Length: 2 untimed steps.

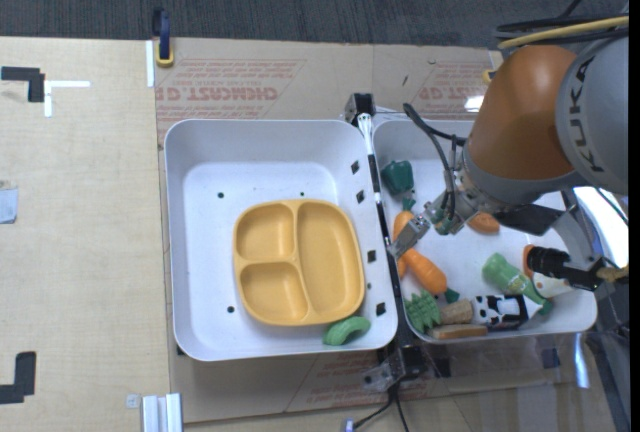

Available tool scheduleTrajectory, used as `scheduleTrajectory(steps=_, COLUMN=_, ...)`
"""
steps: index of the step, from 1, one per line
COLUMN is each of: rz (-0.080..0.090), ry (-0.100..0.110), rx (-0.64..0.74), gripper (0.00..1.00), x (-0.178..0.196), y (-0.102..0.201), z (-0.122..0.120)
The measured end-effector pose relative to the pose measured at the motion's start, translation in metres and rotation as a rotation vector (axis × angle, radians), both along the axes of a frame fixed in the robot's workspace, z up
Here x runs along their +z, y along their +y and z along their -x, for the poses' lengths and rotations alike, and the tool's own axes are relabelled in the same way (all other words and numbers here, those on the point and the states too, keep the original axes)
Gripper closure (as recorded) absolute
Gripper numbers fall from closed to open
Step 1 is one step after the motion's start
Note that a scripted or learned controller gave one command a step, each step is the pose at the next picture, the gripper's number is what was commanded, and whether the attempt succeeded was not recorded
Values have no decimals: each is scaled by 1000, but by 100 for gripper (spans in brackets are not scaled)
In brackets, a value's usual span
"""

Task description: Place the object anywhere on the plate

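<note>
green pepper [346, 329] beside plate [298, 260]; carrot [425, 270] just below-left of my claw [432, 218], lying diagonal; claw's grip: cannot tell.

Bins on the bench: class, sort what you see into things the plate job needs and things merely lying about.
Job:
yellow plate
pincer
toys in the right bin, such as the carrot

Lying about:
green toy beside the plate
blue-and-yellow clamp

the arm [540, 110] covers much of the right bin [575, 320] and runs off the right edge. the hand [432, 218] is too small to read. an orange toy [484, 222] is half hidden beneath the wrist.
</note>
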<state>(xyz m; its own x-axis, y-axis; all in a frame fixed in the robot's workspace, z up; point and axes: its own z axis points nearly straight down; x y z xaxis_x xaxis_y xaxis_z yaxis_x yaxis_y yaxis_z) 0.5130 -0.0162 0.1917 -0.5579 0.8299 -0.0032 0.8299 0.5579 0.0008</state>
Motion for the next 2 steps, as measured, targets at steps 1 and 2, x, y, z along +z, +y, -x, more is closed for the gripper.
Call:
scheduleTrajectory(steps=1, rz=2, ry=-4, rx=4, gripper=100, x=9, y=0, z=-2)
scheduleTrajectory(steps=2, rz=0, ry=-3, rx=-129, gripper=100, x=43, y=58, z=5)
